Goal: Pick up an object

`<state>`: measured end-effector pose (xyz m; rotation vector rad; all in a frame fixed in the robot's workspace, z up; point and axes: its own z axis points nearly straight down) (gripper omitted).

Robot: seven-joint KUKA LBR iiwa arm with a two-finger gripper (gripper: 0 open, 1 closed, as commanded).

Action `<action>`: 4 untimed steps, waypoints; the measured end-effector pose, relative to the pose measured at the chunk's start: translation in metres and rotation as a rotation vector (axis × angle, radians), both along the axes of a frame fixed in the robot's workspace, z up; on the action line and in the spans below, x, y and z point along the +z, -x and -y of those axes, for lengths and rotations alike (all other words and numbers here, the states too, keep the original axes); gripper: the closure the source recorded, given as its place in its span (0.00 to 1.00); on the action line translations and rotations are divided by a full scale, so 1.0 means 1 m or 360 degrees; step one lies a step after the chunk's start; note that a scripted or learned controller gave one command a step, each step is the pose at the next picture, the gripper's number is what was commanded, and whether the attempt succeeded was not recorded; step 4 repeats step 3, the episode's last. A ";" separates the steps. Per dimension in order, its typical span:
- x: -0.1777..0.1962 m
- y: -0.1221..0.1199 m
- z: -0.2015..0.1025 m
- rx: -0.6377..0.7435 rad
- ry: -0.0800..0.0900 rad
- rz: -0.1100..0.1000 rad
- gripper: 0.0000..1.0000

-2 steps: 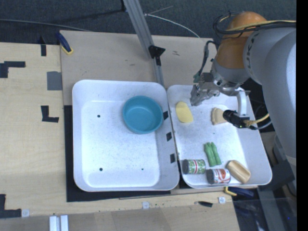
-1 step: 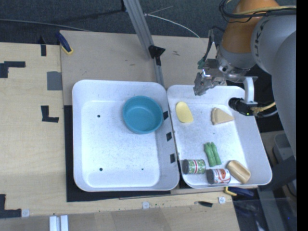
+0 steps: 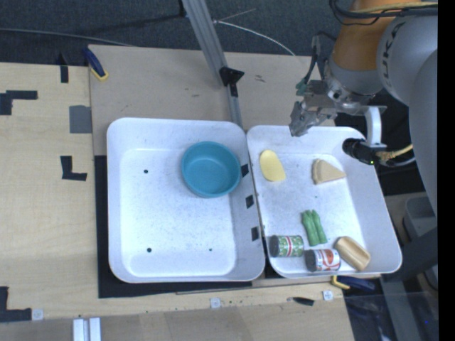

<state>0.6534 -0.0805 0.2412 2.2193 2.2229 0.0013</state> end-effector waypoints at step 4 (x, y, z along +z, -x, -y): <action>-0.011 0.029 -0.151 0.0007 -0.0001 -0.0007 1.00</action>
